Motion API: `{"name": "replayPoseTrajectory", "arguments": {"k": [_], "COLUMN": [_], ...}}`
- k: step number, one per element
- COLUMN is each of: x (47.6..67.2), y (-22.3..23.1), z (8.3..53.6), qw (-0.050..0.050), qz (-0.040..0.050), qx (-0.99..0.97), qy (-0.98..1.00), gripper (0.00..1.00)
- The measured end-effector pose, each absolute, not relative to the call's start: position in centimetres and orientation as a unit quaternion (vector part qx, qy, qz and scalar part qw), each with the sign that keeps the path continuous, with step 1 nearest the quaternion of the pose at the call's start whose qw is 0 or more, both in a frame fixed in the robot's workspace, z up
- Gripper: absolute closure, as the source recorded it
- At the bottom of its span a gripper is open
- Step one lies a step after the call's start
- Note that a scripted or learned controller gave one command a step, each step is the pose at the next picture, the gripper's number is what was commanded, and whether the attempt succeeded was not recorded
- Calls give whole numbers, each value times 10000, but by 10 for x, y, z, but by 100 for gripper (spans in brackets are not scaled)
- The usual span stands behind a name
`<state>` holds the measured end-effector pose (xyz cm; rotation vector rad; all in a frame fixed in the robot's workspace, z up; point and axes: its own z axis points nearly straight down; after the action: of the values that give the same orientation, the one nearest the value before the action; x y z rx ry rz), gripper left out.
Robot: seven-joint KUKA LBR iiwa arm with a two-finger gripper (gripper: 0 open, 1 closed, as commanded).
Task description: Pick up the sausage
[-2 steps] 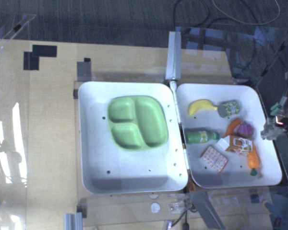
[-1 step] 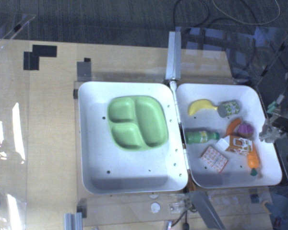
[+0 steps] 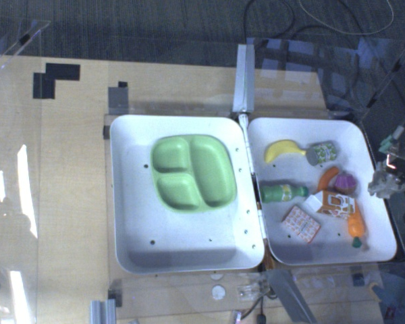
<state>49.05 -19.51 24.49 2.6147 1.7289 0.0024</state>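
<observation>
Gripper [image 3: 389,177] sits at the right rim of the right bin [image 3: 364,137], outside the pile; whether it is open or shut cannot be told from this slant.

Left to right:
- Left bin [image 3: 131,181] holds a green divided plate [image 3: 192,171].
- Right bin: green bottle [image 3: 282,193] lying by the left wall; yellow banana [image 3: 283,150] above it; grey-green can [image 3: 322,153] beside the banana; patterned cracker packet [image 3: 301,223] low in the middle.
- Sausage [image 3: 326,178]: the short orange-red piece, tilted, touching the purple item [image 3: 345,182] on its right, with a small printed box [image 3: 337,204] just below.
- Carrot [image 3: 355,225] further right.

Judgement: likely a light, stiff plastic toy, smooth and rounded, so prone to slipping or rolling. Best grasp looks to be across its narrow width at mid-length. The purple item and the box crowd one side, leaving little finger room there.
</observation>
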Motion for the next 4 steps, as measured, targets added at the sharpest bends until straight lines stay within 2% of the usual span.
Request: {"name": "replayPoseTrajectory", "arguments": {"k": [1,2,3,4], "x": [489,490,490,489], "y": [-195,-206,-194,-185], "z": [196,255,227,190], "qw": [-2,38,5,4], "qz": [1,7,2,3], "qx": [6391,7507,7942,6362], "qy": [7691,6607,6076,7715], "gripper": [100,100,100,100]}}
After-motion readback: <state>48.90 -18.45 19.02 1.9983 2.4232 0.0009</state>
